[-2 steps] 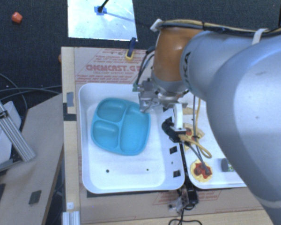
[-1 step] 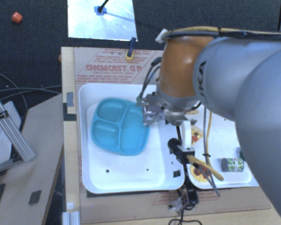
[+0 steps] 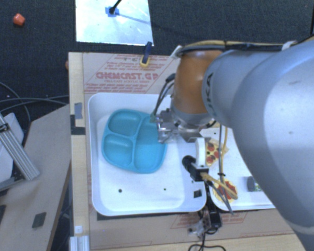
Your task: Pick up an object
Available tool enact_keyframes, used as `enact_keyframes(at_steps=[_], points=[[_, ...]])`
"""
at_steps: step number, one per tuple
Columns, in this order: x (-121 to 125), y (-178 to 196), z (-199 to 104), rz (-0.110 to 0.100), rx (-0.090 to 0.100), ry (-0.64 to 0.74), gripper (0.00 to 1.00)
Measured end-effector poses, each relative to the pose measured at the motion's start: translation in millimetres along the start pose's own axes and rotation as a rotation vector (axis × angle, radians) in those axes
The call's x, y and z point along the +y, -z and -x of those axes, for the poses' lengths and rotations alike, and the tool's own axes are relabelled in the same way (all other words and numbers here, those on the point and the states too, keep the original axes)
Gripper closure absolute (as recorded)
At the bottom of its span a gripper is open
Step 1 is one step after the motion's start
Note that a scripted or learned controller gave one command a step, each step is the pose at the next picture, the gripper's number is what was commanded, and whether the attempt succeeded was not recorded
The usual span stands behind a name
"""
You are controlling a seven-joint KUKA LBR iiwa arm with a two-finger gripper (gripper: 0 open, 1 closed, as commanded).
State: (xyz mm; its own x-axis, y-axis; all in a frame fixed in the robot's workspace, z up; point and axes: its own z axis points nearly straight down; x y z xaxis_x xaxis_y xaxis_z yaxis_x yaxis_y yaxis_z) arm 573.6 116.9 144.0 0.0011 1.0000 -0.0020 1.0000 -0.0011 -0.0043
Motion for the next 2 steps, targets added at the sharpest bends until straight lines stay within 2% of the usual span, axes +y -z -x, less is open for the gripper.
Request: enact_keyframes(at_steps=[1,2], points=[[-51.8,78.5,-15.3,0.007,0.005,0.006,1.0],[33.1,-1.5,-15.9,0.009,0.002,0.005,1.0]])
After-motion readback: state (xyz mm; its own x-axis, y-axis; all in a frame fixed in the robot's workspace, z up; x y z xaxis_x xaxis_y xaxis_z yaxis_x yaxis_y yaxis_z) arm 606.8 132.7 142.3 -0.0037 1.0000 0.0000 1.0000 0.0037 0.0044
